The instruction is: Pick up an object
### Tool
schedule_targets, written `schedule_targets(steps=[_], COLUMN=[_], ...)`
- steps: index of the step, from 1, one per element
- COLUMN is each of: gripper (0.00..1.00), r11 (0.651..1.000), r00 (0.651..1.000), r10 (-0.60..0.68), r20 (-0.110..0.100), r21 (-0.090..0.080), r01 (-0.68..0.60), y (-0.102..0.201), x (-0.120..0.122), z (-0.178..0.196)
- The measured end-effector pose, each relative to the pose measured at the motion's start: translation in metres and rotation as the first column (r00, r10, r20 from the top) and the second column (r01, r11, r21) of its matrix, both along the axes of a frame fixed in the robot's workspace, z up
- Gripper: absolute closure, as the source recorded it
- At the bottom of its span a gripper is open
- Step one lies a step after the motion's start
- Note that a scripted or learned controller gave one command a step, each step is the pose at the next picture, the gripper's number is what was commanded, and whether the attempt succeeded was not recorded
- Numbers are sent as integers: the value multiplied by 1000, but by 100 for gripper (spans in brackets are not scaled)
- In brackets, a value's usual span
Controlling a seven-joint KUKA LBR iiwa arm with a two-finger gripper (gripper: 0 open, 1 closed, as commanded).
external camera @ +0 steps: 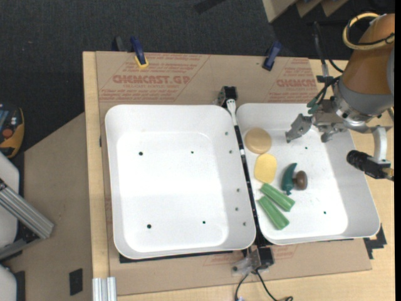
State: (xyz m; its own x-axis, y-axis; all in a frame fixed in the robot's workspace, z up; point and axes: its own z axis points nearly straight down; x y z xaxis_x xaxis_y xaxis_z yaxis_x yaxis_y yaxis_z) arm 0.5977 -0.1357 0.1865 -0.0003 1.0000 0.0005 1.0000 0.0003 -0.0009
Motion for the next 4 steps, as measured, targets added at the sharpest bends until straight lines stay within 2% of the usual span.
schedule_targets(steps=[1, 2, 3, 4], gripper=[0, 0, 100, 100], r11=[1000, 1000, 1000, 1000], r00=[1000, 1000, 1000, 1000], r10=[-2, -4, -2, 7], r20=[-8, -10, 3, 8], r21=[3, 3, -1, 0], r01=[2, 4, 2, -7], y=[16, 8, 9, 105], x=[-61, -123, -118, -85], z=[-24, -82, -68, 2])
